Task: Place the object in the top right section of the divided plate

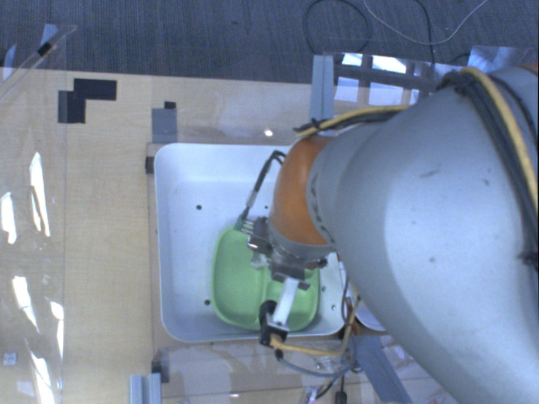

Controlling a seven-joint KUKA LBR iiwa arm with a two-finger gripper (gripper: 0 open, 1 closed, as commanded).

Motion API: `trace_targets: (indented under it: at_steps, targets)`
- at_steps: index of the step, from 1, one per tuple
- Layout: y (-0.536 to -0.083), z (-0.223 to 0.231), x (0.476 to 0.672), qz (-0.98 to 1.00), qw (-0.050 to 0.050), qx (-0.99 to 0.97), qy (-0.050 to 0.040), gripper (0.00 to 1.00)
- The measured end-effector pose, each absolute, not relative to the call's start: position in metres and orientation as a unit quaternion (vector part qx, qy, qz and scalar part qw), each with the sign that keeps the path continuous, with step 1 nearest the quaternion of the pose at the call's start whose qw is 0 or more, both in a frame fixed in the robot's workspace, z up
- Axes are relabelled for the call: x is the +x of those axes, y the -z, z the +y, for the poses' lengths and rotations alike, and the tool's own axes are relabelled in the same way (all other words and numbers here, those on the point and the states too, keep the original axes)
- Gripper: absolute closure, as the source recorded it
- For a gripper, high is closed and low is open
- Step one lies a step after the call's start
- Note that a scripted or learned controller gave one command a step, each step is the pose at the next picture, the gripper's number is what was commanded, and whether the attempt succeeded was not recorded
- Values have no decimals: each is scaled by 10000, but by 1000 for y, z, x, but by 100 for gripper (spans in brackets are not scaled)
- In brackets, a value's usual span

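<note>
1. A pale wooden worktop (93,251) fills the left and middle of the camera view, with dark grey carpet (168,15) beyond its far edge and thin black cables (337,11) looping across that carpet.
2. A black stepped mark (84,98) sits on the worktop at the far left, and a clear plastic panel (34,225) stands along the left side, catching reflections.
3. A shallow white bin (181,225) lies in the middle, with grey metal brackets (165,124) at its corners.
4. The divided plate (234,278), light green with rounded corners, lies flat on the bin's floor towards the near right corner, and its right part is hidden under the arm.
5. The grey arm (421,225) comes in from the right and covers much of that side, its orange band (295,192) just above the wrist.
6. The gripper (285,274) points down over the plate's right part. Whether it is released or clenched, or grasping anything, cannot be told from this angle.
7. The bin floor left of the plate is bare except for two small dark dots (199,208).
</note>
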State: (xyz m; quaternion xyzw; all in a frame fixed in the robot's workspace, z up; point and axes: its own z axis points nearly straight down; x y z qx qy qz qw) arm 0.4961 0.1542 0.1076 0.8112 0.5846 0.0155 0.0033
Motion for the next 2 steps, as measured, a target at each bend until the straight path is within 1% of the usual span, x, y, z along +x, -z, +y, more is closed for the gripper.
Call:
trace_targets:
  at_steps: [1,2]
  targets:
    - [-105,174,508,3039,53,9523,-274,0]
    - [-110,174,509,3081,75,9510,-262,100]
